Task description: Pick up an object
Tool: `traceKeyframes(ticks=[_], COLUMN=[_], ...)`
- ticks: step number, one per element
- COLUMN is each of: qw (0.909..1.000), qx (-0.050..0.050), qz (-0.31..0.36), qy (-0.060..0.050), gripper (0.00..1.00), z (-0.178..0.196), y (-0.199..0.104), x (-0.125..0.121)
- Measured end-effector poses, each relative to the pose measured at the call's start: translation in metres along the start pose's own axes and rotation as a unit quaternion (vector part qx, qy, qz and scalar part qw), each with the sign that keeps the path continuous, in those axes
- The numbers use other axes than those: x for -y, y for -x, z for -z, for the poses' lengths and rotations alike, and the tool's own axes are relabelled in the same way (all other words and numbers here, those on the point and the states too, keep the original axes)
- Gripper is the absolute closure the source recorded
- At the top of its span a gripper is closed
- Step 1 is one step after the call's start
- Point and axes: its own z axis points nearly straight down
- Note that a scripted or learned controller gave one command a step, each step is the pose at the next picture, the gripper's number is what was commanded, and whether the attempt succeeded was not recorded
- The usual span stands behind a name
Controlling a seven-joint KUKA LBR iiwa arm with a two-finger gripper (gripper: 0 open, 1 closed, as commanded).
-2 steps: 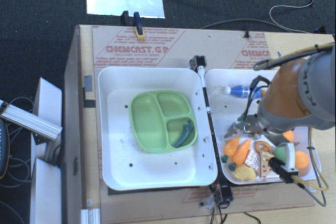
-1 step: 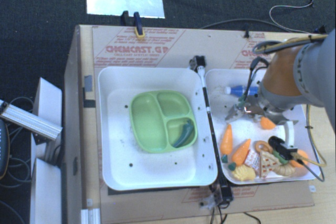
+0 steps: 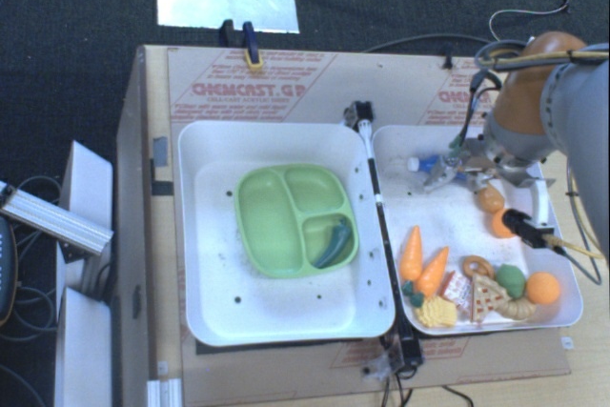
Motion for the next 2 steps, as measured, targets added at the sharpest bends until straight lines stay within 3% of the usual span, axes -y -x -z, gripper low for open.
traceKeyframes(ticks=[1,2], qw=[1.0,1.0], qx=[0.001,0.0], qz=[0.0,-0.001], qy=[0.001,-0.001], gripper=[0.0,0.0], z=[0.06,0.044], y=[0.04,0.031], x=[-0.038,0.011])
